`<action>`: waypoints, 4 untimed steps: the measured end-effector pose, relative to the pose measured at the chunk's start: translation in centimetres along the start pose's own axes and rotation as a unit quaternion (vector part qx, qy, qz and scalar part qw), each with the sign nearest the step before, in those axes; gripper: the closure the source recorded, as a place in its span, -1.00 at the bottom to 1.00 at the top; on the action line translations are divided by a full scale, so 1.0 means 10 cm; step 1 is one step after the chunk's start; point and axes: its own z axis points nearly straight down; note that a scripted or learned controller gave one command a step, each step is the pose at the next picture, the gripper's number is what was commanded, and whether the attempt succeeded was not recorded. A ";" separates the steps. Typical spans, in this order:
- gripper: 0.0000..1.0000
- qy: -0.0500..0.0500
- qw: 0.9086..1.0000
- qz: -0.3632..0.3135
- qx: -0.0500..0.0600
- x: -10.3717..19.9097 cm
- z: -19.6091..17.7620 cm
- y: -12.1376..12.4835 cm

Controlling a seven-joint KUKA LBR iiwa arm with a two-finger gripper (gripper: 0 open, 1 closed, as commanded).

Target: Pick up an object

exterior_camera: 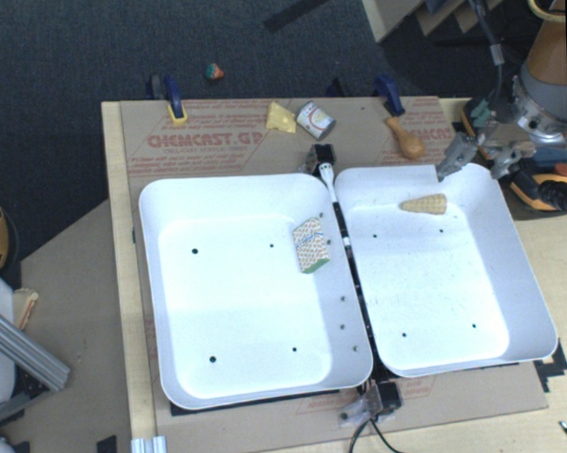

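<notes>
A tan cone-shaped object [424, 204] lies on its side near the far edge of the right bin [455, 298]. A small patterned packet [310, 243] rests against the right wall of the left bin [231, 308]. My gripper [475, 164] hangs over the far right corner of the right bin, a little right of and beyond the cone. It is open, its two fingers spread with nothing between them.
On the board behind the bins lie a yellow piece [281, 118], a small white box [314, 120] and a wooden pear-shaped thing [406, 138]. Blue clamps [174, 99] [386, 92] hold the board's far edge. A black ridge [346, 256] separates the bins.
</notes>
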 end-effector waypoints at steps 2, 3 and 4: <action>-1.00 -0.003 1.000 -0.001 -0.007 -0.35 -2.82 -0.26; -1.00 0.001 1.000 -0.001 0.001 0.05 -2.76 -0.82; -1.00 -0.001 1.000 -0.001 -0.002 0.22 -2.75 -0.53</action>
